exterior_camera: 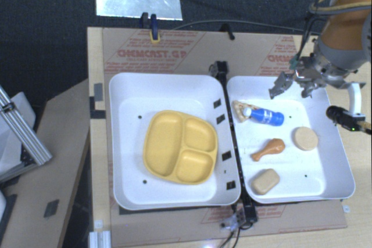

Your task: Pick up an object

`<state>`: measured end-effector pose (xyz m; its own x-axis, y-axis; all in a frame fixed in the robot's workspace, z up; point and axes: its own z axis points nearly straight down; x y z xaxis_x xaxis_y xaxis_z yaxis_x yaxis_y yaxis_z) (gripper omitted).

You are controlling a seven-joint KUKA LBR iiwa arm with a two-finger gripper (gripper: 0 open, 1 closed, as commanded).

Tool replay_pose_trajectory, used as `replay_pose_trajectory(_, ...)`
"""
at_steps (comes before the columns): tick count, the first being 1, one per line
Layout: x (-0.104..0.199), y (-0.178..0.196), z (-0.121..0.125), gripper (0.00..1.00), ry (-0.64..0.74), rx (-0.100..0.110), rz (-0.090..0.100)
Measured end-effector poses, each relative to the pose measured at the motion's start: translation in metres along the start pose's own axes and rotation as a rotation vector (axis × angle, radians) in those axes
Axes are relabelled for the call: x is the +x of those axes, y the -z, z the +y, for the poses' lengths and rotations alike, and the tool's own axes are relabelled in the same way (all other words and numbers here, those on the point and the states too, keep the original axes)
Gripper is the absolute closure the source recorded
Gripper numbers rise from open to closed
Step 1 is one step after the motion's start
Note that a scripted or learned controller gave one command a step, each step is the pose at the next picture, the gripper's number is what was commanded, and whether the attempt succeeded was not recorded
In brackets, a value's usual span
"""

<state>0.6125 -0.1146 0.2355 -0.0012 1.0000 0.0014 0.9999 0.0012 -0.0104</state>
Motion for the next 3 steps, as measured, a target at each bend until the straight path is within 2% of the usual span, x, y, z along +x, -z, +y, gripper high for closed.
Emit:
replay_pose_trajectory(1, 0.0, 0.007, 0.002, 0.0, 0.002, -0.012, -0.001)
replay_pose_trajectory(3, 0.005, -0.091, -0.014, 0.0, 0.0, -0.007, -0.001)
